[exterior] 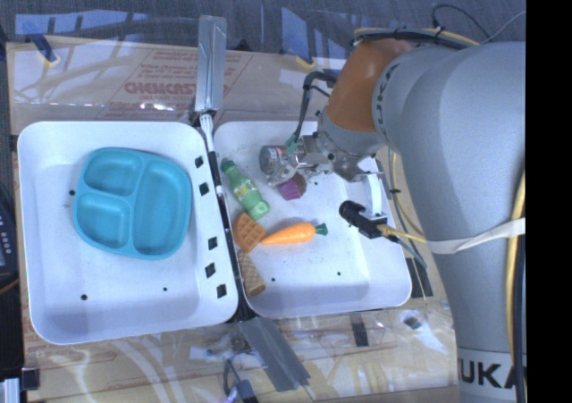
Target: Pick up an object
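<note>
Over the right-hand shallow white bin (pixel 393 285) my grey arm (pixel 465 142) reaches in, its orange band (pixel 357 93) sitting above the wrist, and its bulk hides the bin's far right corner and much of its back wall. My pincer (pixel 288 163) hangs low near the back of this bin; whether it is released or clenched I cannot tell, since the metal parts blur together from this slant. Just beneath it lies a small purple block (pixel 290 188), partly covered by my wrist hardware, so I cannot say whether we touch. To its left a green plastic bottle (pixel 245 188) lies tilted along the bin's left wall. Nearer the front, an orange toy carrot with a green tip (pixel 288 234) lies flat, and a tan waffle-patterned piece (pixel 248 233) sits just beside its blunt end. Another brownish, textured piece (pixel 253 276) rests near the front left corner, too small to make out clearly. A black cable connector (pixel 356 214) juts from my arm over the bin's right side. Well apart, the left-hand shallow white bin (pixel 54 303) holds a blue plastic divided plate with three compartments (pixel 134 201).
</note>
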